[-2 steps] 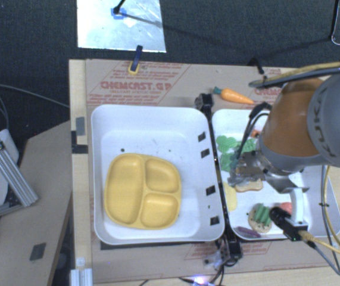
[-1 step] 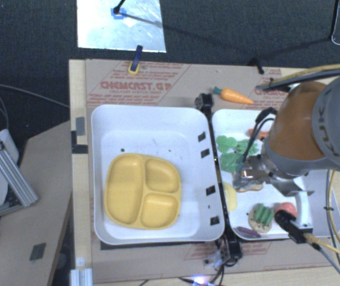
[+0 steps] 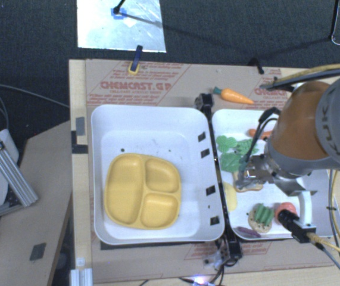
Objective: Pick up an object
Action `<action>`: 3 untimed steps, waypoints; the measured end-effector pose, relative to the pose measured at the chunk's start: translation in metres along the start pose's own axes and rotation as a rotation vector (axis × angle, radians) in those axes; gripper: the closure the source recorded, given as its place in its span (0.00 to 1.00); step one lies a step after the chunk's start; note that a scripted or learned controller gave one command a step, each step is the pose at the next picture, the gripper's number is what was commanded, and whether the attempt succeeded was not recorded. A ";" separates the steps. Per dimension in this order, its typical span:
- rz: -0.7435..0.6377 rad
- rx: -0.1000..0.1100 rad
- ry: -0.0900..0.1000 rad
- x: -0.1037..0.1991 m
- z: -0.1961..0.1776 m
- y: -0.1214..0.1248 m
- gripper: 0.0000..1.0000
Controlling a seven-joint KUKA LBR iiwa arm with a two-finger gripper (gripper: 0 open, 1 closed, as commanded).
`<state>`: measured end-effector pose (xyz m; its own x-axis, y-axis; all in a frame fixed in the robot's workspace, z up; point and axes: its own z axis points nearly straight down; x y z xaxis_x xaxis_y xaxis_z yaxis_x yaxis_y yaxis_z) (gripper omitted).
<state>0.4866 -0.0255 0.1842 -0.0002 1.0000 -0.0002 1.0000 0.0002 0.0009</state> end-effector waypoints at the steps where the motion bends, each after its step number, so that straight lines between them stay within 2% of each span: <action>1: -0.010 -0.003 0.003 0.068 0.000 0.041 1.00; 2: -0.006 0.003 0.002 0.081 0.000 -0.001 1.00; 3: -0.004 0.001 0.001 0.080 0.000 0.000 0.00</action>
<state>0.4865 0.0548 0.1840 -0.0046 1.0000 0.0006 1.0000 0.0046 0.0001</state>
